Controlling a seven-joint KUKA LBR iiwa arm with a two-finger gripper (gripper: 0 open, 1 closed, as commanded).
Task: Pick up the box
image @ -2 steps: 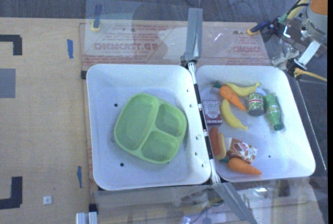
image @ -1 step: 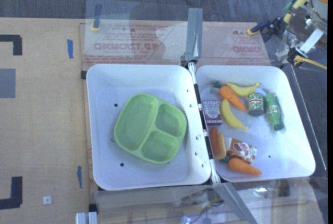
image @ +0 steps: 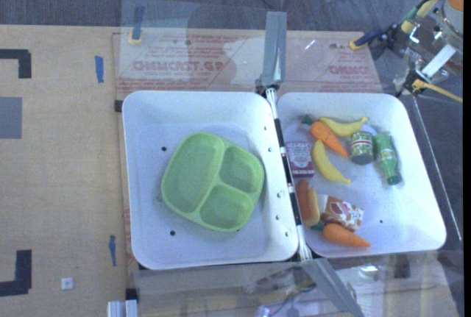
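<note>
A small dark-red box [image: 299,158] lies at the left wall of the right bin [image: 419,161]. A second small box [image: 343,212], white and red, rests near that bin's front, beside a carrot [image: 344,234]. My gripper [image: 430,58] hangs at the upper right, above the bench beyond the right bin's far right corner. It is well away from both boxes, and part of it is cut off by the frame edge.
The right bin also holds two bananas [image: 343,124], another carrot [image: 329,137], a can [image: 361,147], a green bottle [image: 386,157] and a hot dog [image: 307,203]. A green divided plate [image: 213,181] lies in the left bin [image: 140,161].
</note>
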